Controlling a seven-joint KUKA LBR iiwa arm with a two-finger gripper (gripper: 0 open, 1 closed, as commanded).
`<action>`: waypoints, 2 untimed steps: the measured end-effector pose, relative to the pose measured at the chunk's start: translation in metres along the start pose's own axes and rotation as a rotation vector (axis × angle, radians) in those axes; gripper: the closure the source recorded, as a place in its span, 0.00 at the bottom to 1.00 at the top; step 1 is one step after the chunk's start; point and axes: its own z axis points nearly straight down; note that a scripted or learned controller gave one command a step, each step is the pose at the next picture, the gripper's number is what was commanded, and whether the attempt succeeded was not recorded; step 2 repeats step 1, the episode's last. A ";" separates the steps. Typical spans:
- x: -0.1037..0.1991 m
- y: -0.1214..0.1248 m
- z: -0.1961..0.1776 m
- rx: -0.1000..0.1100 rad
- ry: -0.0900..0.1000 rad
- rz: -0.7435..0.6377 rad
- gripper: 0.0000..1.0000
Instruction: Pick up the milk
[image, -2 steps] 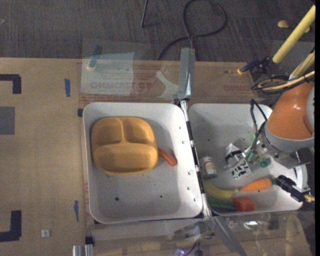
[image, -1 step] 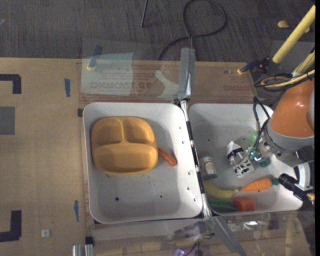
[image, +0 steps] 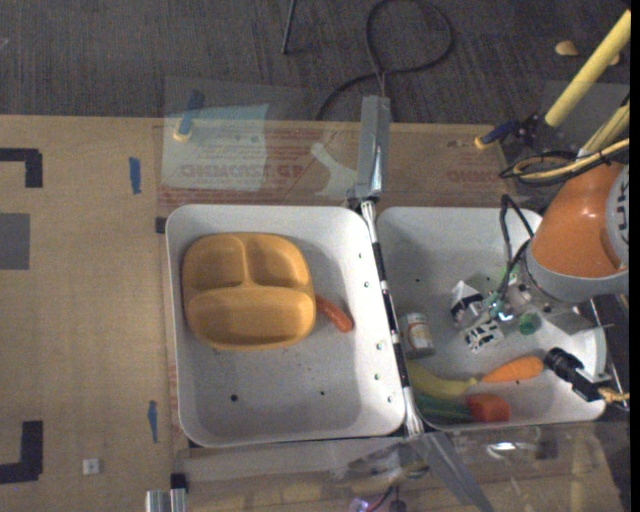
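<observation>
1. The gripper (image: 487, 318) is seen low in the right bin (image: 430, 235), reached in from the desk's right edge; whether it is released or clenched cannot be told.
2. The milk cannot be identified with certainty; it is judged to be the small white-and-black object (image: 466, 297) just beside the gripper.
3. A miss is likely if that judgement is wrong: a small jar (image: 417, 332) stands near the bin's left wall.
4. A carrot (image: 514, 370) and banana (image: 440, 382) lie close along the front wall and could be knocked or grasped instead.
</observation>
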 end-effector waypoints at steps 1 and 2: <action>0.034 0.123 -0.089 0.011 0.005 -0.095 1.00; 0.034 0.123 -0.089 0.011 0.005 -0.095 1.00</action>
